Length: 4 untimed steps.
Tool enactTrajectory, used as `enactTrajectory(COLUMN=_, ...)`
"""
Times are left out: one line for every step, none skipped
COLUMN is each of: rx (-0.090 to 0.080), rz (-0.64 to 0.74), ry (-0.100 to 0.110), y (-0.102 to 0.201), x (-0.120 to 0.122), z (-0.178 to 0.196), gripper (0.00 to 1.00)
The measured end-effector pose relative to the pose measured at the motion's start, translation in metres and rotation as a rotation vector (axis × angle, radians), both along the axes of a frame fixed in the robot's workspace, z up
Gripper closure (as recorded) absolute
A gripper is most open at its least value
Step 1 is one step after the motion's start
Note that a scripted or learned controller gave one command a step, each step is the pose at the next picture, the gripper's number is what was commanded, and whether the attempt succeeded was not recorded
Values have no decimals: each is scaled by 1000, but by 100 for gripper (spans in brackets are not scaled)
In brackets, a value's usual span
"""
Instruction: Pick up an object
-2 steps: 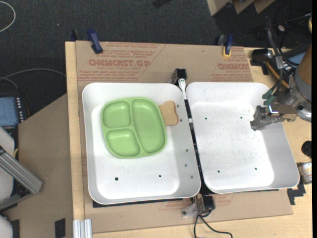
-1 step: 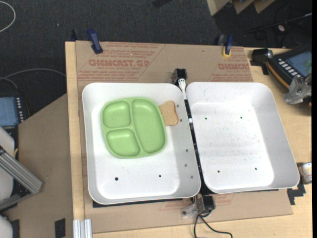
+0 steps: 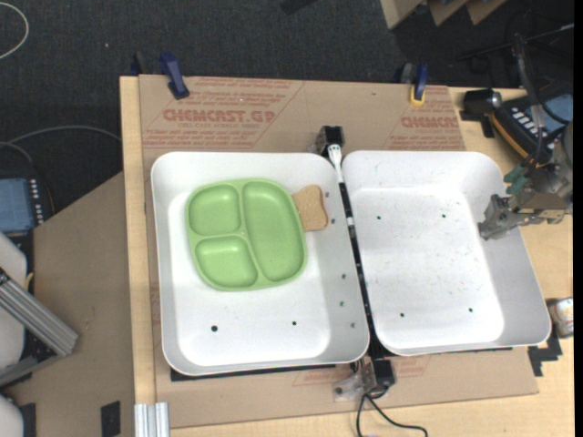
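A green plate [image 3: 246, 234] with three compartments lies in the left bin [image 3: 255, 344]. A tan, toast-like slice [image 3: 311, 208] rests against the plate's right rim, near the divide between the bins. My gripper [image 3: 499, 218] hangs at the right edge of the right bin [image 3: 428, 262], far from both objects. Nothing shows between its fingers, and their gap is too small and dark to read.
Both bins sit on a cardboard sheet [image 3: 228, 107] held by a blue clamp [image 3: 173, 76] and a yellow clamp [image 3: 419, 89] at the back. A black fitting [image 3: 330, 139] stands between the bins at the far end. Cables trail at the front.
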<state>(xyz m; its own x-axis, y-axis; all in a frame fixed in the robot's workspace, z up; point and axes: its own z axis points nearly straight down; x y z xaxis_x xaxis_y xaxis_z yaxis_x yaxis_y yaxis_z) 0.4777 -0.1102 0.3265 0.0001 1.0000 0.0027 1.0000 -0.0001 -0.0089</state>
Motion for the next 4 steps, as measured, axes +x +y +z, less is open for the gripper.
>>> enactTrajectory(rx=-10, rz=-3, ry=-23, y=-52, x=28, z=95, gripper=100)
enactTrajectory(rx=1, rz=-1, ry=2, y=-29, x=0, z=0, gripper=100)
enactTrajectory(rx=-9, rz=-3, ry=-21, y=-70, x=20, z=84, gripper=100)
enactTrajectory(rx=0, rz=2, ry=-3, y=-41, x=3, z=20, gripper=100)
